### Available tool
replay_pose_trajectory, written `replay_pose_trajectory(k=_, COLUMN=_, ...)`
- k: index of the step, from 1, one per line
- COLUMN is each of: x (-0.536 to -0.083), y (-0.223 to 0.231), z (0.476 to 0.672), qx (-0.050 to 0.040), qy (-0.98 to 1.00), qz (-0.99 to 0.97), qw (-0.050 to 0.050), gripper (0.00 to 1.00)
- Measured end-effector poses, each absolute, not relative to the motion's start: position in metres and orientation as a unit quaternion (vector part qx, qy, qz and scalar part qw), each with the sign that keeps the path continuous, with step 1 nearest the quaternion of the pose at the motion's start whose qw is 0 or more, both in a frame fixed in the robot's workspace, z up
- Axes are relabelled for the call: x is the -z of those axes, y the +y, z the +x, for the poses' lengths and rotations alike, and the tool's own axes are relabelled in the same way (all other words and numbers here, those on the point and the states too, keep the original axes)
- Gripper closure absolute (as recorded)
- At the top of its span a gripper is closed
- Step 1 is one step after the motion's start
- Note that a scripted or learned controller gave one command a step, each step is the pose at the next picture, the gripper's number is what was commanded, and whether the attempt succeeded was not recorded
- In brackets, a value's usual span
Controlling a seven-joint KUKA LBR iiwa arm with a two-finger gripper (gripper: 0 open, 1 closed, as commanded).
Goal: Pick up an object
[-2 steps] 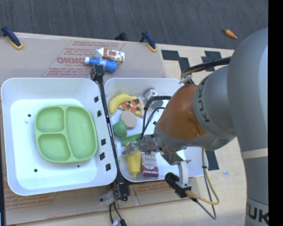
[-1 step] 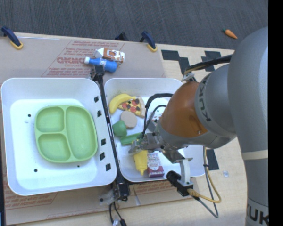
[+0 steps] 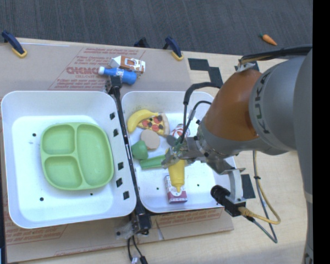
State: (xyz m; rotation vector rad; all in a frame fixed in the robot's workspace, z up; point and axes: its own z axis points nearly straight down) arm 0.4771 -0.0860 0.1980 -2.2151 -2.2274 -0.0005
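Note:
The right bin (image 3: 204, 190) holds several toy foods. A yellow bottle (image 3: 176, 175) lies near its middle, with a red carton (image 3: 177, 195) just below it. A banana (image 3: 136, 118), a pizza slice (image 3: 154, 124), a tan round piece (image 3: 150, 141) and a green piece (image 3: 139, 149) lie toward the bin's upper left. A red and white item (image 3: 177, 131) peeks out beside the arm. My gripper (image 3: 175, 152) hangs low over the top end of the yellow bottle, next to the green piece. The arm's grey and orange bulk hides the bin's right side.
The left bin (image 3: 19, 147) carries a green divided plate (image 3: 77, 155). Behind the bins, a small carton (image 3: 131, 64) and a blue and white bottle (image 3: 119, 72) lie on the cardboard. Clamps sit at the board's back edge. A small orange item (image 3: 269, 39) lies on the floor.

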Motion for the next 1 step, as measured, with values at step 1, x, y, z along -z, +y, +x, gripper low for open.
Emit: replay_pose_trajectory(k=1, x=-0.208, y=-0.0856, z=0.4783, qx=0.0002, qy=-0.711, qz=-0.703, qw=0.0, gripper=1.0)
